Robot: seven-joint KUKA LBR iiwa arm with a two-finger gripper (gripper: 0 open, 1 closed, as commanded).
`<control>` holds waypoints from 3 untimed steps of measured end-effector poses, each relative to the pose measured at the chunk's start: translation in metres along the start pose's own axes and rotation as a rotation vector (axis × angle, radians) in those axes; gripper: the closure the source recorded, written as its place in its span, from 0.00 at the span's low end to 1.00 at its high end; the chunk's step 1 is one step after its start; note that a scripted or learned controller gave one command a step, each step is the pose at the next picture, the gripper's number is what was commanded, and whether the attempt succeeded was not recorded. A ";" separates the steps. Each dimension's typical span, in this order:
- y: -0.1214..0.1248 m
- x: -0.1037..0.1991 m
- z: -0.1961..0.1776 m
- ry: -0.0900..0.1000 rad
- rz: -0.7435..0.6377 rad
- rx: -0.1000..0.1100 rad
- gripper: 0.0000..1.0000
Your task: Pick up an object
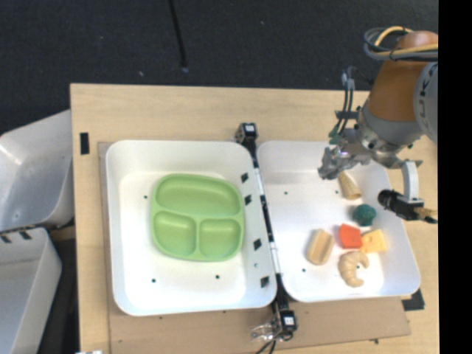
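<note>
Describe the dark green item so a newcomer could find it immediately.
Look in the right-hand white bin, near its right edge. The dark green ball lies just above the orange block. It alone is round and dark; its neighbours are tan, orange or yellow.

Two white bins [125,286] on the desk [147,102]; one green divided plate [197,217] left; six small food pieces [319,246] right of the plate.

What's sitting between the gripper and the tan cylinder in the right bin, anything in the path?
Nothing visible. The gripper hangs over the right bin's upper part, next to a tan piece. The tan cylinder lies below it across bare bin floor; the orange block sits to its right, off that line.
</note>
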State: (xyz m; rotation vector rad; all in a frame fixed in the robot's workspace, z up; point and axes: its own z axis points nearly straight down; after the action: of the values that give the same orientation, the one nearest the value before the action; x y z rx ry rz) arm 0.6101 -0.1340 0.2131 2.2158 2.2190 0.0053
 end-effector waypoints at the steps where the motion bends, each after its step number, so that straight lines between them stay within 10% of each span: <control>1: -0.010 0.049 -0.016 0.003 -0.004 0.005 1.00; 3: -0.024 0.153 -0.020 0.003 -0.005 0.005 1.00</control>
State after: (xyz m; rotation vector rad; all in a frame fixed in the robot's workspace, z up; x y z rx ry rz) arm 0.5853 0.0185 0.2329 2.2138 2.2285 0.0030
